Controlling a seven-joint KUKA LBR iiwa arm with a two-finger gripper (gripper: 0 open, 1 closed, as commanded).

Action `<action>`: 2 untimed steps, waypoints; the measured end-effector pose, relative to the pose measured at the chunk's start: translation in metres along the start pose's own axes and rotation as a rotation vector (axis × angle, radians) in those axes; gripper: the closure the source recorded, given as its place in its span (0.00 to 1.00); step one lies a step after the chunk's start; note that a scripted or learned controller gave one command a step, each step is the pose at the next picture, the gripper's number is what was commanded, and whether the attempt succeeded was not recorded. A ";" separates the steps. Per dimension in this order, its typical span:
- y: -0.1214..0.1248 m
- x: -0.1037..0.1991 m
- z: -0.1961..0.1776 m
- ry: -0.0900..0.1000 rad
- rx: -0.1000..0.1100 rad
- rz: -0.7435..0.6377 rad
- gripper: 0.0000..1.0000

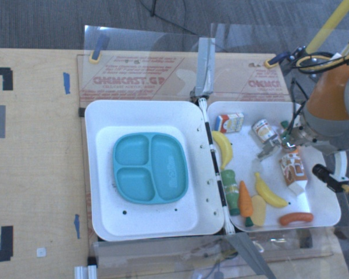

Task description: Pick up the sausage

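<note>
Sausage lies just right of the lower banana — likely light, smooth, 1 firm mid-length pinch suits it. Gripper hovers above — whether open, can't tell.

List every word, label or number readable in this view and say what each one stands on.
"CHEMCAST GP", in red, partly blurred: left clear acrylic sheet behind the bins.
Red print on the right clear acrylic sheet: too blurred to read.
Printing on the small white carton, the brown-and-white carton and the silver can: too small to read.
</note>
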State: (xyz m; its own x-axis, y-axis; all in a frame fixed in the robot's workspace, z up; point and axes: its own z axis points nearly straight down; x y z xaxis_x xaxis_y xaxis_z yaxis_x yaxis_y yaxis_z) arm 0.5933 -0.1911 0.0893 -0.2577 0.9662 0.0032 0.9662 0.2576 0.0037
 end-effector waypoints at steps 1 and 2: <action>0.074 -0.015 0.003 -0.005 0.001 0.027 0.00; 0.094 0.059 0.003 -0.004 0.001 0.013 0.00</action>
